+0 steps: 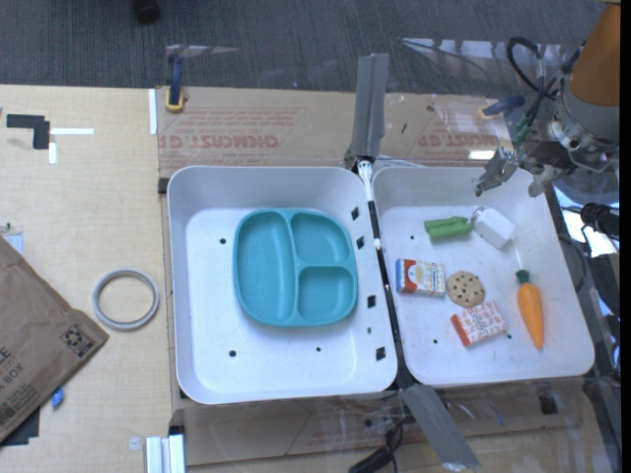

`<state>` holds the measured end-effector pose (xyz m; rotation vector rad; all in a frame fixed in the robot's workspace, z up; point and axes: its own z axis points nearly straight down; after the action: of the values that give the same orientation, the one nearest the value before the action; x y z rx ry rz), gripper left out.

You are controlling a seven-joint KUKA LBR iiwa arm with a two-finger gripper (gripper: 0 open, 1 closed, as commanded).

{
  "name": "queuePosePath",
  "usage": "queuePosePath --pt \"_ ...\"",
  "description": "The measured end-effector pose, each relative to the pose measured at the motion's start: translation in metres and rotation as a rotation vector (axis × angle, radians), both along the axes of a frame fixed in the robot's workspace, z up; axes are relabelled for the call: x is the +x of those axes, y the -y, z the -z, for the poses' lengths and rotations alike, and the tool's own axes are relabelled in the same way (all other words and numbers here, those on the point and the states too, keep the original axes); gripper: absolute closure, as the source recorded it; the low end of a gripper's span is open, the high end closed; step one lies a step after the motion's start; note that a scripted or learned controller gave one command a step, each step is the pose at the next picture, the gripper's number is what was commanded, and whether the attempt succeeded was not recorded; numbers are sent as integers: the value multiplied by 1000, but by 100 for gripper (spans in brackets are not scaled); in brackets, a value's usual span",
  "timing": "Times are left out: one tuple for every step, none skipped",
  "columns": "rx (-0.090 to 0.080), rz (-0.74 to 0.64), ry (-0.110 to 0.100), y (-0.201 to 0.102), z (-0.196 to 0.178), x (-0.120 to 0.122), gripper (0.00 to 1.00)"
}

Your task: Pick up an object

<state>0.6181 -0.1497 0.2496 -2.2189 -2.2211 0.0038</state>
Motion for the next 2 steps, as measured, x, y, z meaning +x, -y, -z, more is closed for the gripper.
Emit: queuePosePath --pt "0 -153 3 -42 138 14 0" --pt "-4 -145 18 -51 148 23 0"
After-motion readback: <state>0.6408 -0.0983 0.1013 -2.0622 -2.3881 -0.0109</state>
